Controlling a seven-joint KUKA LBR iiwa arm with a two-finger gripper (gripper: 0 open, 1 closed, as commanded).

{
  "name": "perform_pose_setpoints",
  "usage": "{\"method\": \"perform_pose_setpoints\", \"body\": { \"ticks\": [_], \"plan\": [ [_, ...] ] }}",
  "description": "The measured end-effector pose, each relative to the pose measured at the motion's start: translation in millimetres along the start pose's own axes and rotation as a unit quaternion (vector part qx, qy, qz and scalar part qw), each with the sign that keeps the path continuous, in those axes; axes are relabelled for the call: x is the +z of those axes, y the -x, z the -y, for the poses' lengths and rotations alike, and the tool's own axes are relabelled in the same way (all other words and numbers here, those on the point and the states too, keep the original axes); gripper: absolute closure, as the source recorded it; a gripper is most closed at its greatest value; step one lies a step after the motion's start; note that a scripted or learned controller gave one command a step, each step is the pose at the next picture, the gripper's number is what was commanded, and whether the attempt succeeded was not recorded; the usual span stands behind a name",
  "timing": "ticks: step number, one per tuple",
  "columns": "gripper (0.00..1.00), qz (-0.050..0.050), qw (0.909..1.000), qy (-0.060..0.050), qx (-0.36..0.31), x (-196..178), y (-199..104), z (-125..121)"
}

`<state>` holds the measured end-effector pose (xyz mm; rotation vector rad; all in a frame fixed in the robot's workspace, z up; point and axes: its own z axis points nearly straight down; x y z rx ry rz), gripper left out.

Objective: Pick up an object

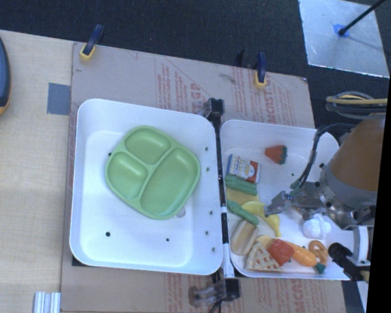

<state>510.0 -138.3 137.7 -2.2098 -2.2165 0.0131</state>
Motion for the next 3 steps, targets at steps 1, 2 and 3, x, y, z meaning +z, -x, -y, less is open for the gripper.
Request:
{"method": "perform_pose_setpoints", "body": {
  "ticks": [1, 2, 3],
  "plan": [
    [0.00, 0.003, 1.0000, 0.007, 0.002, 3, 66, -56],
    [1.00, 0.002, 1.0000, 0.006, 0.000, -8, 64, -55],
    [0.00, 0.001, 1.0000, 0.005, 0.000, -7, 64, -55]
  ]
}}
